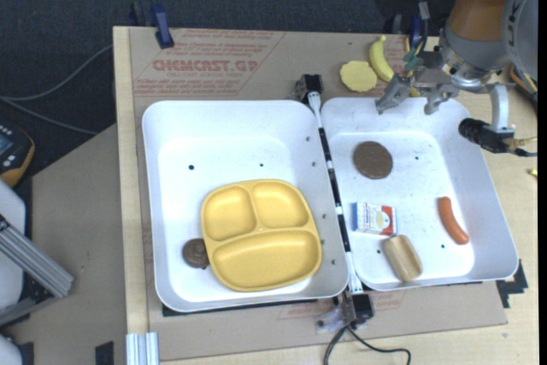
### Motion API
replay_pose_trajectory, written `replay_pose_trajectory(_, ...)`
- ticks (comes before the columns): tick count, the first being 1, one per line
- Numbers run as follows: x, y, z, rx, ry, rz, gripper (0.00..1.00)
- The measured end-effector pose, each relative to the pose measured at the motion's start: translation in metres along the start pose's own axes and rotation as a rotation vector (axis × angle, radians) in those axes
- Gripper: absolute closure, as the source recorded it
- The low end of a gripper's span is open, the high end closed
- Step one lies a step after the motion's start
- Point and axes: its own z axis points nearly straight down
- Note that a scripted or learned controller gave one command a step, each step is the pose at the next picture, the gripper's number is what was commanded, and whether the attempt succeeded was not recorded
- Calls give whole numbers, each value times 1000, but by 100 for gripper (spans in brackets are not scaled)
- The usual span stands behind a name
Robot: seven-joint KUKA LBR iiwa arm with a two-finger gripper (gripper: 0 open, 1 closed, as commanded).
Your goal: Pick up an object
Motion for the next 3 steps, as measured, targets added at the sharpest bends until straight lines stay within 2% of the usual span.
replay_pose_trajectory(1, 13, -30, 109, 10, 3, 0, 0)
replay_pose_trajectory(2, -11, -52, 103, 4, 1, 3, 0)
replay_pose_trajectory(3, -10, -50, 91, -1, 0, 2, 100)
